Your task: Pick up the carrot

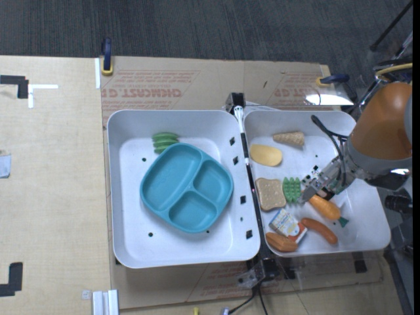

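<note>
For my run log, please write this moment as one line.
task: pick up carrot | gripper: low in right bin, at carrot's upper end | carrot: lying in bin, not lifted | blue plate: left bin

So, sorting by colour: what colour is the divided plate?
Light blue, the divided plate in the left bin, camera view.

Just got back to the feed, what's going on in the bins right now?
The arm reaches into the right bin, its pincer down at the left end of the carrot. The carrot lies on the bin floor, not lifted. Around it lie a bread slice, a green ridged piece, a sausage and a small carton. The left bin holds a blue divided plate with a green pod beside it.
</note>
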